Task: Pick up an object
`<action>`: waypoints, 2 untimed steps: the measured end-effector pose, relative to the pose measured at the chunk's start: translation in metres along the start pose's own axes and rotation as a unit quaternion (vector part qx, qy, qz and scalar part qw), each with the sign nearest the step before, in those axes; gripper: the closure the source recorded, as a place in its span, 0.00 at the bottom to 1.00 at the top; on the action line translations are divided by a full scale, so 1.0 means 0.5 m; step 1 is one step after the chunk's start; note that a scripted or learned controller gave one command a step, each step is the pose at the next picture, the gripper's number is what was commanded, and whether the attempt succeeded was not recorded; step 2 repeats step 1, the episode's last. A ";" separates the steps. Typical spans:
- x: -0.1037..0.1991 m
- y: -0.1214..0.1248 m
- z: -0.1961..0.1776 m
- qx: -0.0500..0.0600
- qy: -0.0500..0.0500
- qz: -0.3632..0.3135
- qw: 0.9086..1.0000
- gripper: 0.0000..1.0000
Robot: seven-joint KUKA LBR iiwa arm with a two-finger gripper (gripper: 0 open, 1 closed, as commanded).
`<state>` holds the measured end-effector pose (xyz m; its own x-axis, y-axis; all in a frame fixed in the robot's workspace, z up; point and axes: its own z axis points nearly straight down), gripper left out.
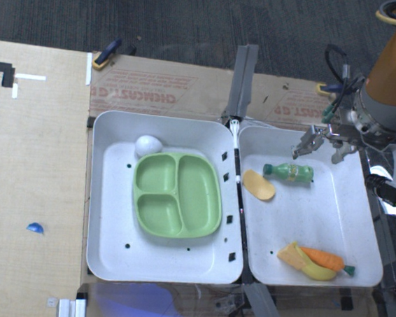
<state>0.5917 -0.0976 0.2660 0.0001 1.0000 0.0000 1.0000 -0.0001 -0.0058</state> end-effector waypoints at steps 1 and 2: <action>-0.067 0.090 0.282 -0.009 -0.003 0.018 1.000 0.00; -0.067 0.090 0.282 -0.009 -0.003 0.018 1.000 0.00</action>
